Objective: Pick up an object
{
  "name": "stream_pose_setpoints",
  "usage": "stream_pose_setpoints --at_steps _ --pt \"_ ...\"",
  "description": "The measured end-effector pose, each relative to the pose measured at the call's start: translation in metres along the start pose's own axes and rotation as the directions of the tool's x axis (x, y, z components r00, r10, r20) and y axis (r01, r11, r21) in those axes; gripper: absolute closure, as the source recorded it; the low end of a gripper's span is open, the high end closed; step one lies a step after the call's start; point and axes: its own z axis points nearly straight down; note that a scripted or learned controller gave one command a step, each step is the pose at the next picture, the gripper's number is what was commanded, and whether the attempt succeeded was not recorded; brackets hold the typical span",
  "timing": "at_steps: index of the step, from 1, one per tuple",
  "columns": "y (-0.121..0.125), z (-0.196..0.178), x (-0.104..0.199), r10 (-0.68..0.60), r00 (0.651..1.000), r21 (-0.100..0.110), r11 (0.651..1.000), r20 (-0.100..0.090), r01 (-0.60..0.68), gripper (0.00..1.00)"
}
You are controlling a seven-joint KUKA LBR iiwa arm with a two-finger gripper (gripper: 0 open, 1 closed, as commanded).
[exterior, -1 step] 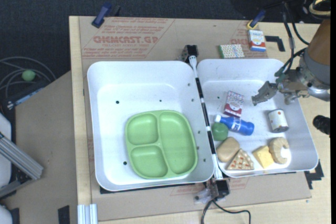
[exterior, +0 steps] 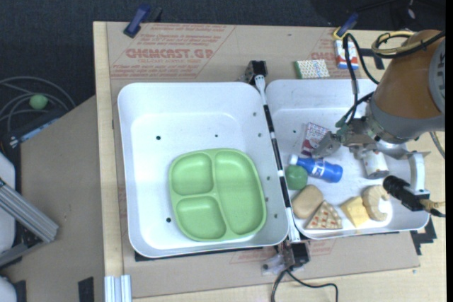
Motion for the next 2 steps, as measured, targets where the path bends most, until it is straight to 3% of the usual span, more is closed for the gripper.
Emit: stream_pose_setpoints --at_steps 1,2 --pt "0.062 0.058 0.016 -0.001 1.0 -0.003 1.0 0.001 0.001 0.0" --pt "0.062 0.047 0.016 0.0 1.0 -0.006 1.0 0.002 0.0 1.0"
